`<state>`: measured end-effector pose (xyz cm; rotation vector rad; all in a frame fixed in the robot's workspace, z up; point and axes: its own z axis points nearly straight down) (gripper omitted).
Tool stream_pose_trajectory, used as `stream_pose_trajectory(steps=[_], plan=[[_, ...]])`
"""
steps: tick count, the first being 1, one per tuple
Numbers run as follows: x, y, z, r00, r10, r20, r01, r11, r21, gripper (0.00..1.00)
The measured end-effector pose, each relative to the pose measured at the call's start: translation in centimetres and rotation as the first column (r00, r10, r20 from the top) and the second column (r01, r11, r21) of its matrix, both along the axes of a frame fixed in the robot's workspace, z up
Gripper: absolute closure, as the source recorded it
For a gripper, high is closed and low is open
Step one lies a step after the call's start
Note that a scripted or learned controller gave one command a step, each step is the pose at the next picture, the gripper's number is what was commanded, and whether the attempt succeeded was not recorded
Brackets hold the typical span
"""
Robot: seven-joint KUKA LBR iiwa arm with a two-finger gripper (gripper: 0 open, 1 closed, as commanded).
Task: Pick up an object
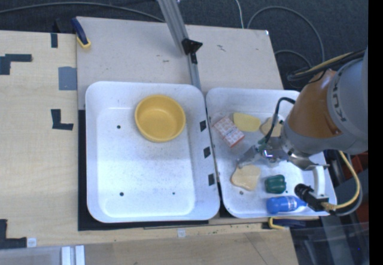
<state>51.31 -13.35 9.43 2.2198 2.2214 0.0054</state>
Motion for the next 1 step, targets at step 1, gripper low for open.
stream_pose_trajectory(steps=[1], plan=[[0.07,0.05,1.07,1.0,0.001,0.002,-0.001,1.0,0.0,1.0]])
